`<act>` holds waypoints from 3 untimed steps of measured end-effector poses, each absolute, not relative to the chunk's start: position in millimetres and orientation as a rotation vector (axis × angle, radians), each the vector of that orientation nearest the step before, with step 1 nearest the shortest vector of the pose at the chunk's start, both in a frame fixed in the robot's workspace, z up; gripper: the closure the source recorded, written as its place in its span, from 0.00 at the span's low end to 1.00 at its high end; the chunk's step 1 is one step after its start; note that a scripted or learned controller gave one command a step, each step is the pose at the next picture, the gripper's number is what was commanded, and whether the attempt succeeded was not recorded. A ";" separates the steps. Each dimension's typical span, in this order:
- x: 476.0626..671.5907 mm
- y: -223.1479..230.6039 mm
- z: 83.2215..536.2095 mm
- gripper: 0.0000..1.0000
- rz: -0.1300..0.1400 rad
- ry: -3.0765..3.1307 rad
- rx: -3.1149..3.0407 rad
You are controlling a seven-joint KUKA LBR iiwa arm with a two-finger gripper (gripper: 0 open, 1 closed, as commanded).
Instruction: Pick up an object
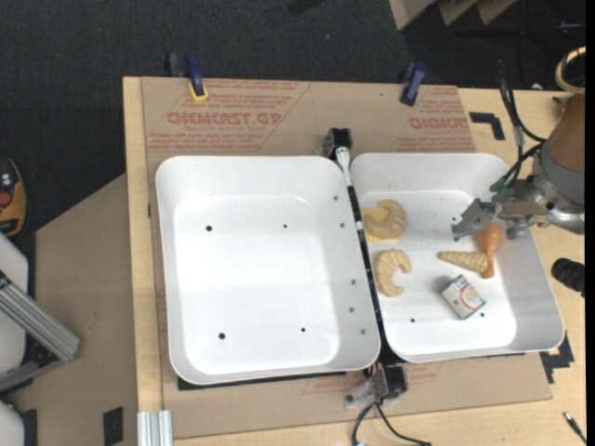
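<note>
My gripper (490,223) hangs over the right side of the right bin (437,170), its fingers spread apart and open. Just below and between the fingertips is the orange end of a toy ice cream cone (474,254), whose tan cone points left along the bin floor. The cone looks to be resting on the floor, not lifted. Two tan croissants lie near the bin's left wall, one (385,218) above the other (391,272). A small printed box (462,297) sits below the cone.
The left bin (186,179) adjoins the right one along a black divider (358,240). Both rest on a cardboard sheet (279,110) held by blue clamps (194,77). The grey arm (567,170) comes in over the right bin's right rim.
</note>
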State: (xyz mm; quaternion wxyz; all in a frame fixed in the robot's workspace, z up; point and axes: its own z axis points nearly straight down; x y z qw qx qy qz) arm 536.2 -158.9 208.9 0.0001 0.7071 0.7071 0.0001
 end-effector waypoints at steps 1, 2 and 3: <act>504.2 -131.2 78.3 0.00 -0.005 2.226 2.228; 568.0 -151.9 139.0 0.00 0.006 2.217 2.213; 559.8 -170.3 339.6 0.00 0.014 2.209 2.208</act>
